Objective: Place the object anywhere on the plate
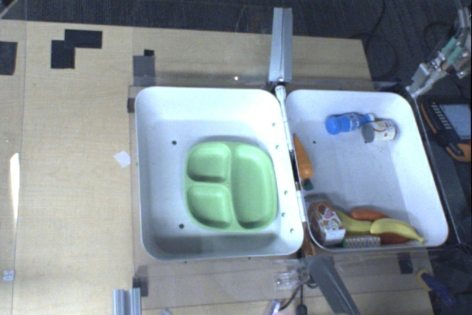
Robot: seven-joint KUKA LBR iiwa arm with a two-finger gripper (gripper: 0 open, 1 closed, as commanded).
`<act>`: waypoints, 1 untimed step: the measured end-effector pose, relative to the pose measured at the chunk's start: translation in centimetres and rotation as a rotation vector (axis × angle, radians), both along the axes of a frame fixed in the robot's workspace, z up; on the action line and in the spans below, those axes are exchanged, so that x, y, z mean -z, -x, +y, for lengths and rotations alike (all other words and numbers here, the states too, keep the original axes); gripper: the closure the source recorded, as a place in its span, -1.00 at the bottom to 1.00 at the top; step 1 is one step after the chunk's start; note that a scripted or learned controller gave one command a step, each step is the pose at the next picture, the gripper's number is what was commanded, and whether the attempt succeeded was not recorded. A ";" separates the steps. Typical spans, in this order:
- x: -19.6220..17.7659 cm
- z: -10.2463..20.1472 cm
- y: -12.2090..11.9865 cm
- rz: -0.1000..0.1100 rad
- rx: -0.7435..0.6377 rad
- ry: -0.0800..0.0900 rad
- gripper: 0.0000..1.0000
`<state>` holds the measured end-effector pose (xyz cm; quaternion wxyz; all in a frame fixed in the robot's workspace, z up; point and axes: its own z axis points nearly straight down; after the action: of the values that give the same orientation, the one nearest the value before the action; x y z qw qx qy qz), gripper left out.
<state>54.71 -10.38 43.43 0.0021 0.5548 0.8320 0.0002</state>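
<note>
Nothing on the green plate yet; banana sits in the right bin, gripper parked off to the side, can't tell its state.

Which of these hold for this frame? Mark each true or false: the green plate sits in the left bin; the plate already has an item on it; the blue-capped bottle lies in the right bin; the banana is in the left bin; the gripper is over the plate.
1. The green plate sits in the left bin. True.
2. The plate already has an item on it. False: its three compartments are bare.
3. The blue-capped bottle lies in the right bin. True.
4. The banana is in the left bin. False: it lies at the right bin's near edge, beside the other food items.
5. The gripper is over the plate. False: it is off past the right bin's far right corner.
</note>
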 end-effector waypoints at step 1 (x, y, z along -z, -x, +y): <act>15.8 3.5 0.3 0.004 -0.092 -0.002 1.00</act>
<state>54.45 -6.92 27.67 0.0001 0.5159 0.8567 -0.0001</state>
